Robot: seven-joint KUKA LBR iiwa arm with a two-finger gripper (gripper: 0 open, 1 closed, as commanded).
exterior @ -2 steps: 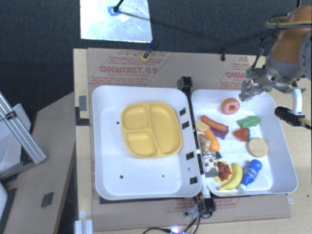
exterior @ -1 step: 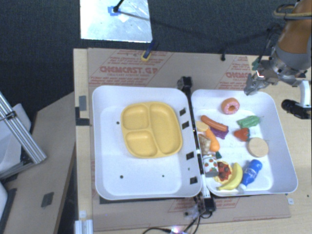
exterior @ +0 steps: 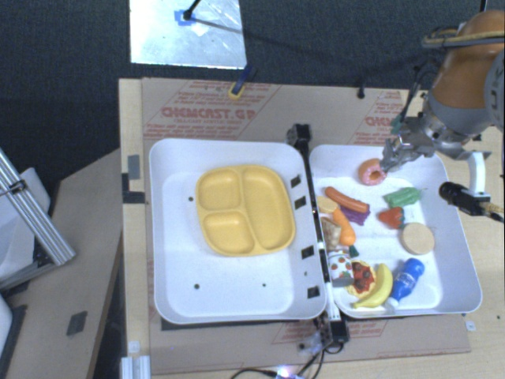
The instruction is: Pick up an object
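Reaching in from the right with the gripper (exterior: pixel 392 158) lowered over the far end of the right bin (exterior: pixel 460 268), tip just beside the right edge of a pink-frosted donut (exterior: pixel 372 172), seemingly touching or nearly so. Impossible to tell from this slant whether open or closed. Nothing visibly clamped. Behind it, rising up and to the right, the grey wrist and the orange band of the arm (exterior: pixel 469 77).

Moving outward through the same bin, all loose on the white floor:
- Nearer the camera than the donut, a red-orange sausage (exterior: pixel 347 199), lying at a slant.
- Right of the sausage, a green piece (exterior: pixel 403 197), and just below that a small red piece (exterior: pixel 391 217).
- Below those, a round tan disc (exterior: pixel 417 238), lying flat.
- Against the bin's left wall, an orange carrot (exterior: pixel 344 226), crowded by a pale brownish item too jumbled to name.
- At the near end, a slice with red dots (exterior: pixel 357 275), a yellow banana (exterior: pixel 380 287) curving beside it, and a blue bottle (exterior: pixel 405 279) on its side, touching or almost touching the banana.

Across the black-clipped divide, the left bin (exterior: pixel 170 212), holding a yellow divided plate (exterior: pixel 243 209) with three compartments, set near the middle and well apart from the gripper.

Beneath both bins, a sheet of printed cardboard (exterior: pixel 205 109) on the bench. Beyond that, at the top, a square of shiny foil (exterior: pixel 188 22) on dark carpet.
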